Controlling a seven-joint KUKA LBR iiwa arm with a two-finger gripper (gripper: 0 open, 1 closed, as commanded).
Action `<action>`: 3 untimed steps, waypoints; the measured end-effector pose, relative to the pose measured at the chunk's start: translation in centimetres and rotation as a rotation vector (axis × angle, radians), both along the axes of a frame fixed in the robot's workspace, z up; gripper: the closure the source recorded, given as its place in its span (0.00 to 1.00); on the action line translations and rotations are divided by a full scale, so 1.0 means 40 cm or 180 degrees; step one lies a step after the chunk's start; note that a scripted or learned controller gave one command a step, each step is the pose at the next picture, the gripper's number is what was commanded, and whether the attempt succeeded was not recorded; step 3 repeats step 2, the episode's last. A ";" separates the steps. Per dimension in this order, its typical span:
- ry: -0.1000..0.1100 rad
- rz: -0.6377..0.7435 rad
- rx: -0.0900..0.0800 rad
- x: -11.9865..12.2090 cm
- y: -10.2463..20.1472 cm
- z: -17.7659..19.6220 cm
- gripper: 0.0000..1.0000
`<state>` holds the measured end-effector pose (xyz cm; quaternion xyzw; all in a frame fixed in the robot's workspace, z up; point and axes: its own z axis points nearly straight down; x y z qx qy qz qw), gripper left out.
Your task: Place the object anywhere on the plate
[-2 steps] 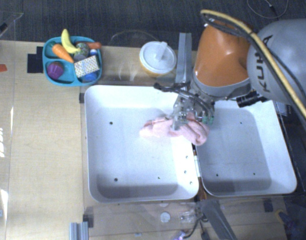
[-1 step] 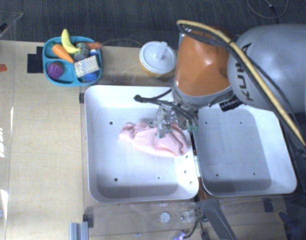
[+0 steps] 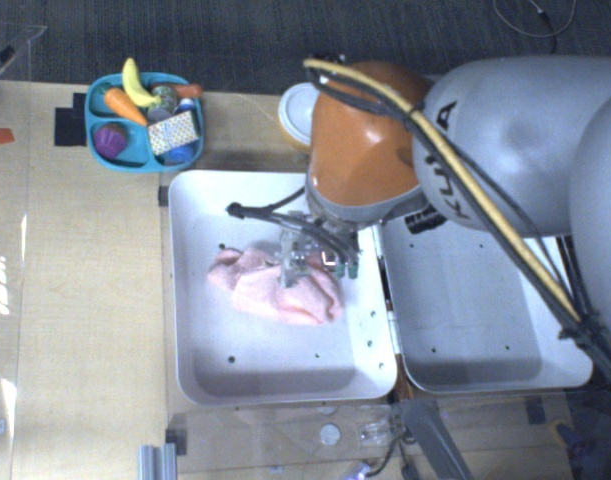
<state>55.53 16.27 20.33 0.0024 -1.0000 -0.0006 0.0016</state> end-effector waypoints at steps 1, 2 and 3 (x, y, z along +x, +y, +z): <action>-0.0001 -0.0004 -0.0002 -0.067 0.101 0.034 1.00; -0.0003 -0.0005 -0.0001 -0.066 0.101 0.035 0.00; -0.0003 -0.0005 -0.0001 -0.066 0.101 0.035 0.00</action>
